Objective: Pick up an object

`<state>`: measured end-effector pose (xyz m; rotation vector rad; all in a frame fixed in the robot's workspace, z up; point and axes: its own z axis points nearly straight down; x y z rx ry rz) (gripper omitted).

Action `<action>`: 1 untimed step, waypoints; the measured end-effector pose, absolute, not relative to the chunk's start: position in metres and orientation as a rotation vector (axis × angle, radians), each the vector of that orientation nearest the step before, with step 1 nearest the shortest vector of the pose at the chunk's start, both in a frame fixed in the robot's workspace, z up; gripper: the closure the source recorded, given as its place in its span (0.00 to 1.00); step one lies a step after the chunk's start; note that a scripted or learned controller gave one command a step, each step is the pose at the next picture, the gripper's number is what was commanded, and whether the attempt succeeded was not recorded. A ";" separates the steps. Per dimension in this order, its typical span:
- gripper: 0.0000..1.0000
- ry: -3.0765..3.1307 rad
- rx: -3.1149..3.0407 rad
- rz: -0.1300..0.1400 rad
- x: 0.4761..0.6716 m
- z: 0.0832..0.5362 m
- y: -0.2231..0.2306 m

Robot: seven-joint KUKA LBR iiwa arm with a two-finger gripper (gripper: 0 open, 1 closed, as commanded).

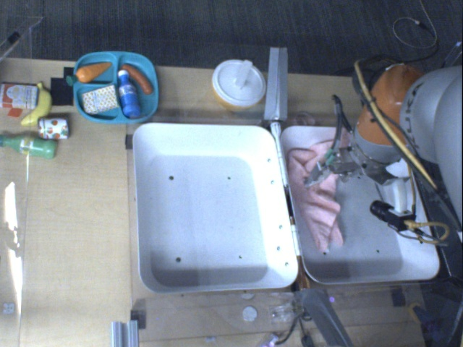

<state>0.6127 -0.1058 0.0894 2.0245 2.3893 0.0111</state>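
A pink cloth [317, 197] is lying crumpled along the left side of the right bin [376, 262], running from near the bin's far left corner down toward its middle, with its left edge resting close against the wall that this bin shares with its neighbour. The gripper [318, 177] is sitting over the upper part of the cloth, its thin metal fingers [323, 168] pointing left and down into the folds; they are appearing to touch the fabric, but whether they are spread or pinching a fold cannot be told from this slanted view. The grey arm [434, 114] is reaching in from the right, with its orange band [387, 103] showing above the wrist and dark cables looping around it. The left bin [210, 204] is lying just beside the right one, its white floor showing a few small dark dots. Behind the bins, a white lidded cup [239, 84] is standing on the wooden bench [65, 230] near the far edge. Further left, a blue divided plate [116, 87] is holding toy food, including a carrot [95, 71] and a small blue bottle [129, 96]. At the bench's left end a banana [37, 105], a small can [53, 128] and a green bottle [29, 146] are lying near one another.
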 end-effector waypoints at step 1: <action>0.00 2.412 1.995 0.011 0.562 0.090 -0.138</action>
